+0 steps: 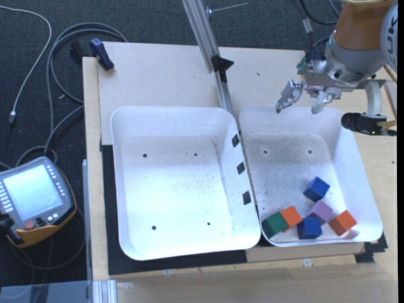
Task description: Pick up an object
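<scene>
**Blocks at the near end of your right bin; gripper spread and holding nothing at the far end.**

Nearest you, along the front edge of the right bin (353, 163), your blocks sit clustered: a green cube (274, 223) touching an orange cube (291, 216), then a dark blue cube (309, 227) with a lilac block (322, 211) just behind it, and a second orange cube (343, 222) at the right end. A lighter blue cube (317, 189) stands slightly behind the group. The left bin (126, 125) lies beside it across the shared rim. Farther back, your gripper (298, 106) hangs over the right bin's far rim, fingers (285, 101) parted with nothing between them, well apart from every block. The arm (363, 24) enters from the right.
</scene>
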Available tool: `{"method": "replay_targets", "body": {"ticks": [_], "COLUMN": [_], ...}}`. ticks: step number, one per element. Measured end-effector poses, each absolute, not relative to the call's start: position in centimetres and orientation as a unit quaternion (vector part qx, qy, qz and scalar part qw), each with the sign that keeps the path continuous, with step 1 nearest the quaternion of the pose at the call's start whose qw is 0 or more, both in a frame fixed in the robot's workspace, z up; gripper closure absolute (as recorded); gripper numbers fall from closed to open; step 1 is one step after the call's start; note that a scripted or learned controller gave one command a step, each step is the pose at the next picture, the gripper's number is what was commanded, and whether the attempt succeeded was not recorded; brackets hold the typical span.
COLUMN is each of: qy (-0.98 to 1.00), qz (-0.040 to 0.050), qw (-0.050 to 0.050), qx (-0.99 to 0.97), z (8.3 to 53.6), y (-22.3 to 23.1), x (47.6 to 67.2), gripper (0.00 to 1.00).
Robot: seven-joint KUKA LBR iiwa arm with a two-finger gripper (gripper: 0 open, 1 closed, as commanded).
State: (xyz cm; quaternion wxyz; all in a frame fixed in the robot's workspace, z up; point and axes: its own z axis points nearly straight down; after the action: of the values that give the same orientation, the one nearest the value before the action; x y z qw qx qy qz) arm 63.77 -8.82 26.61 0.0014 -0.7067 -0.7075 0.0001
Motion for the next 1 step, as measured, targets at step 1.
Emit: {"method": "replay_targets", "body": {"ticks": [1], "qy": [-0.707], "qz": [0.0031], "qw": [0.005], "qx": [-0.708], "z": [13.62], "y": [-9.8], "x": [59.55], "gripper": [0.0]}}
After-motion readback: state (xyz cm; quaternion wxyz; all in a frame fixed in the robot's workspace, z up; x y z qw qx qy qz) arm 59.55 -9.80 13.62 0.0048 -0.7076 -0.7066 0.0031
